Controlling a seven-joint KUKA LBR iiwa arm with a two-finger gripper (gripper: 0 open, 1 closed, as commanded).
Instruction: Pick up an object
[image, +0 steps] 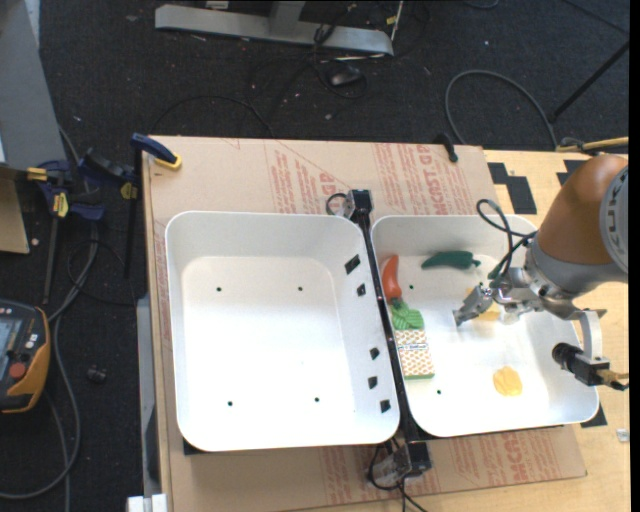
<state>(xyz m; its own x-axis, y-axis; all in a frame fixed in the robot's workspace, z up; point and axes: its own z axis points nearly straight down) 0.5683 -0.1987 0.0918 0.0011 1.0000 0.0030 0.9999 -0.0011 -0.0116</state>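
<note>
The arm (585, 220) is reaching in from the right, with its hand (470, 308) sitting low over the middle of the right bin (560, 405). Whether the hand's two prongs are apart or together cannot be told at this angle; nothing is showing between them.

Right bin contents: a green curved piece (450, 260) is lying near the far edge, just beyond the hand and apart from it. A red piece (390, 275) is lying along the left wall. A green leafy toy (405, 318) is sitting just below it, touching a small printed box (414, 355) that is also running along the left wall. A yellow round piece (508, 381) is resting toward the near right corner, well apart from everything else.

Open room: the centre of the right bin floor, between the box and the yellow piece, is bare white. The things at the left wall are crowding the divider between bins.

The left bin (200, 240) is showing bare floor with small dark dots.

Writing: the brown board (300, 170) under both bins is carrying red lettering, seen reversed; not readable here. The print on the box is too small to read.

A blue and yellow clamp (155, 150) is gripping the table's far left corner.
</note>
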